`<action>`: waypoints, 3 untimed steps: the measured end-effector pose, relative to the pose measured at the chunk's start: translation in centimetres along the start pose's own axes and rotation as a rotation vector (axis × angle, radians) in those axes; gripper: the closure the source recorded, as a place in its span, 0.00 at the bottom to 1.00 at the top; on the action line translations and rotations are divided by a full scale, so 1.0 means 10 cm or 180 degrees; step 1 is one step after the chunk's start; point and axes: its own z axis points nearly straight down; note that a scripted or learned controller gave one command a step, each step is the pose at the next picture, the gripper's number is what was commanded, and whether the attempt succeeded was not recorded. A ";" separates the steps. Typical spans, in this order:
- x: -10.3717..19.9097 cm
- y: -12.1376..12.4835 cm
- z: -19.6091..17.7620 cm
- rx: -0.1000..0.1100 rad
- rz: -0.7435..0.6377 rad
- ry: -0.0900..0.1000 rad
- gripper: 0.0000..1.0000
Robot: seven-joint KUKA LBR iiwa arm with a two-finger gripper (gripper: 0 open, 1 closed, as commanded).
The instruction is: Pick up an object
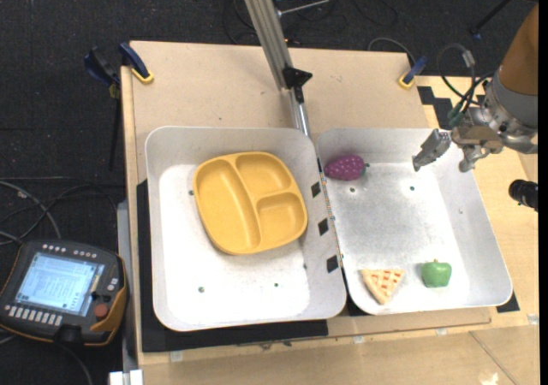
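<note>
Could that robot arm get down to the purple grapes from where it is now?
Probably yes. The gripper hangs over the right bin's far right corner, and the purple grapes lie in that same bin near its far left side, with bare white floor around them and nothing between.

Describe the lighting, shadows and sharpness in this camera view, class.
Camera view: light is even and soft; the yellow tray and purple grapes cast only faint shadows on the white bins, with no harsh glare. The small toys stay fairly sharp, while the claw looks slightly soft.
</note>
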 end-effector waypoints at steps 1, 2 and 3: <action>0.00 0.00 0.00 0.0000 0.0000 0.0000 0.00; -0.05 -0.08 0.58 0.0016 0.0011 0.0001 0.00; -0.08 -0.04 1.21 0.0014 0.0008 0.0001 0.00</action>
